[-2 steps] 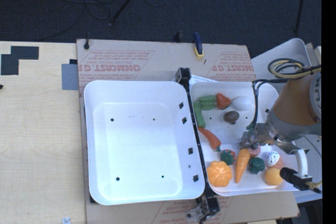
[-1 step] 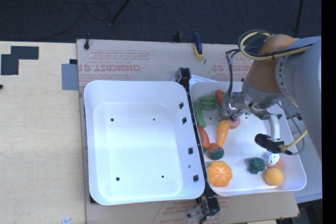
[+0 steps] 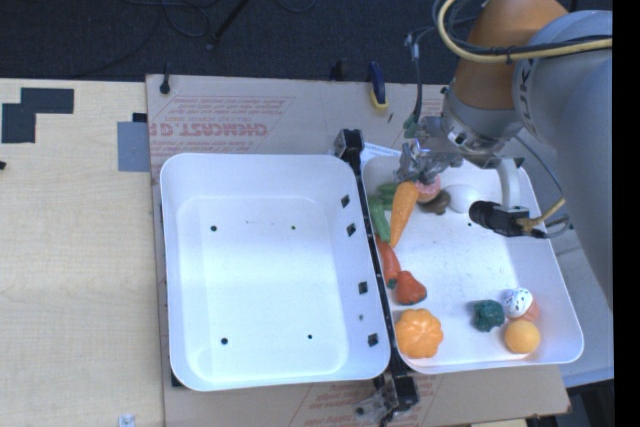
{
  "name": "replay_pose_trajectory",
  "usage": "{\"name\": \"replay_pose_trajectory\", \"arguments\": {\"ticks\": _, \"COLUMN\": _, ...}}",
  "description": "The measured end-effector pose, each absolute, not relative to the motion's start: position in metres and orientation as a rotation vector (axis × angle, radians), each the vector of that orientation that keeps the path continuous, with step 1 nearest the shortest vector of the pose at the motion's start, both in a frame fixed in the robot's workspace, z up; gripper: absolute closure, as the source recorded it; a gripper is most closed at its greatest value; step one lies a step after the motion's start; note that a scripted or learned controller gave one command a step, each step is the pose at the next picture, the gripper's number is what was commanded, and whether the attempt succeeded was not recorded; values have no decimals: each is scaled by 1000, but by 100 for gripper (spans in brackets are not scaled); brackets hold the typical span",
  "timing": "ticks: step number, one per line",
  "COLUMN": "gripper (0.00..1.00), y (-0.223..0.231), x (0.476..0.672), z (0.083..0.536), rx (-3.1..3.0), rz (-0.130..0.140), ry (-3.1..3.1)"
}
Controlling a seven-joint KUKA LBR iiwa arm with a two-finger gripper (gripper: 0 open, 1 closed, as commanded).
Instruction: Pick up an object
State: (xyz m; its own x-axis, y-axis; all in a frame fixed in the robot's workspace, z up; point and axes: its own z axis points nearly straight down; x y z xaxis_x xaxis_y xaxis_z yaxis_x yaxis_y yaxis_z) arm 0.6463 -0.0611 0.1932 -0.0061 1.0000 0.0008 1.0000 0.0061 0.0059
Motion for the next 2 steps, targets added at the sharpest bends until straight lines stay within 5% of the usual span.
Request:
{"name": "replay_pose_trajectory", "arguments": {"ticks": 1, "gripper": 100, "y": 69, "x": 621, "z": 187, "rx": 2213, "rz": -1, "ry": 2239}}
{"name": "replay_pose_trajectory", "arguments": {"ticks": 2, "gripper": 100, "y": 107, "x": 644, "z": 187, "rx": 2219, "rz": -1, "ry": 2226}}
